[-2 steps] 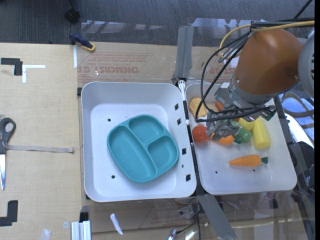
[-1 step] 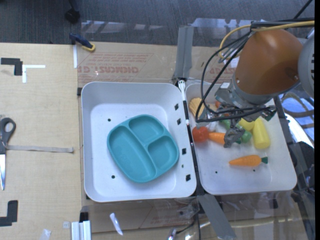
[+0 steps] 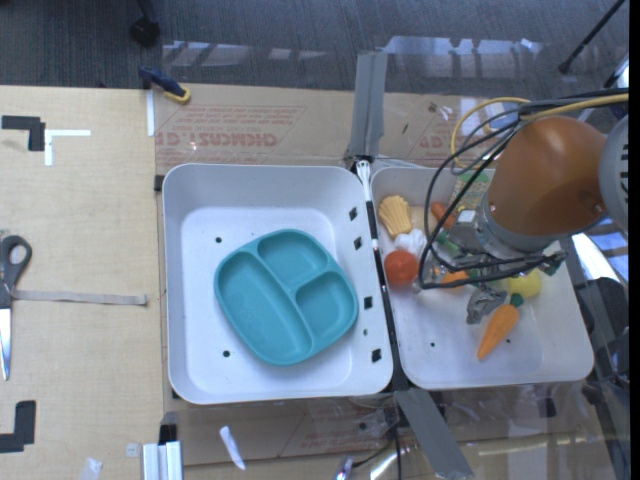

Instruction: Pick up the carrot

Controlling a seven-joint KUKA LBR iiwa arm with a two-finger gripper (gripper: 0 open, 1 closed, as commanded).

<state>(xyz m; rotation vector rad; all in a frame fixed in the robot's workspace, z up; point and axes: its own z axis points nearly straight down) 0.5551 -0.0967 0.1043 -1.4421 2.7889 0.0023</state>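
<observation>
**Over the right bin, carrot just below my end effector**

I reach in from the right, my orange wrist band bulking over the right bin (image 3: 560, 363). My end effector (image 3: 484, 305) hangs low inside that bin, its grey metal parts showing under the wrist amid a tangle of black cables. From this slant I cannot tell how it is set; the wrist and cables cover too much of it.

The carrot (image 3: 497, 330) lies on the bin floor just beside and below my end effector, orange, tilted with its narrow tip toward the bin's near edge and its green top up close to the metal parts. Whether I am touching it I cannot tell; nothing shows it lifted or gripped.

Around it in the same bin: a yellow fruit (image 3: 526, 285) just beside the carrot's top, a red tomato (image 3: 401, 267) near the wall between the bins, and a pale yellow ridged piece (image 3: 395, 213) above the tomato.

The left bin (image 3: 180, 298) holds a teal divided plate (image 3: 287, 295). Scissors (image 3: 10, 288) lie on the bench (image 3: 80, 228) far to the left.
</observation>
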